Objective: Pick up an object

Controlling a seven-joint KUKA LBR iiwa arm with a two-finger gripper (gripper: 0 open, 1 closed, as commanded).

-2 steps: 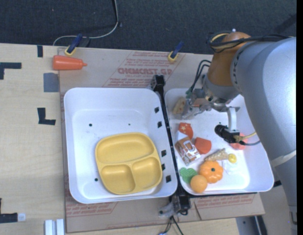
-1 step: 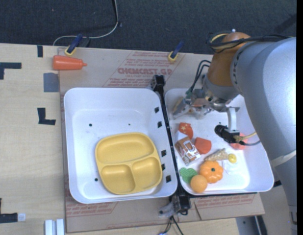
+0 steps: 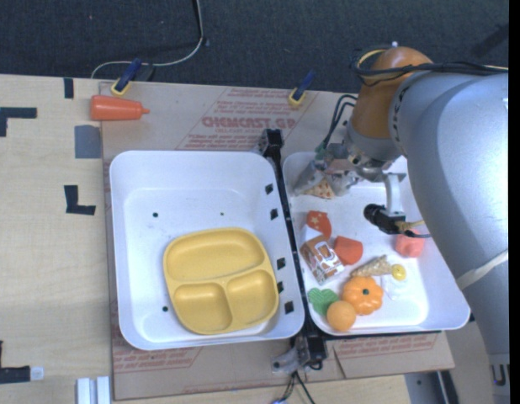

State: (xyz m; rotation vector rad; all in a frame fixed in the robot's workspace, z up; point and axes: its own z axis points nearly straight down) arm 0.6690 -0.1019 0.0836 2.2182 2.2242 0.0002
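Note:
My gripper [image 3: 321,175] hangs low over the far left corner of the right bin [image 3: 437,305], below the arm's orange band [image 3: 384,99]. A pizza-like slice [image 3: 324,191] lies right under it, touching or nearly so. Toy food is scattered nearer the front: a red piece [image 3: 319,222], a red wedge [image 3: 349,249], a brown box [image 3: 321,259], a tan wedge [image 3: 371,267], a small pumpkin [image 3: 363,295], an orange ball [image 3: 341,316], a green piece [image 3: 321,297] and a pink piece [image 3: 409,245] at the right wall.
The left bin [image 3: 134,217] holds a yellow divided plate [image 3: 220,278]. An orange object [image 3: 117,108] lies on the bench at the far left, with clamps [image 3: 300,88] along the back edge. A black part [image 3: 380,217] of the arm juts over the right bin.

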